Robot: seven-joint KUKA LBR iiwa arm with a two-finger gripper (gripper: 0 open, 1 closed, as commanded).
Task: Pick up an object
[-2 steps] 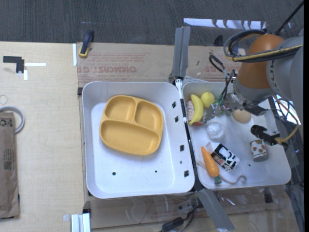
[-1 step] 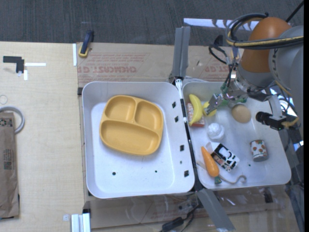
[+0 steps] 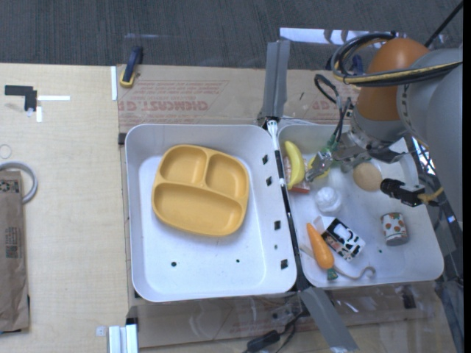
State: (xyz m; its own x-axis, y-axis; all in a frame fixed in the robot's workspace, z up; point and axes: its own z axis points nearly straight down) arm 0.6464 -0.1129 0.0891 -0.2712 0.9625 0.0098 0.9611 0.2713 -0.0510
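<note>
Reaching in from the right, the grey arm (image 3: 434, 87) hides the far corner of the right bin (image 3: 423, 267), and its orange band is cut partly by cables. The gripper (image 3: 321, 164) sits low among clutter; I cannot tell how far it is open or whether it has anything. Just beside it to the left lies a smooth yellow banana (image 3: 294, 164); near it on the right, a tan egg-shaped thing (image 3: 366, 176). Nearer the camera rest a carrot (image 3: 319, 245), a black-and-white toy (image 3: 344, 239) and a small printed cup (image 3: 395, 228). Well apart, left, the other bin (image 3: 147, 263) holds a glossy, divided yellow plate (image 3: 200, 190). The pale wood table (image 3: 59, 197) carries cardboard (image 3: 191, 94).
</note>
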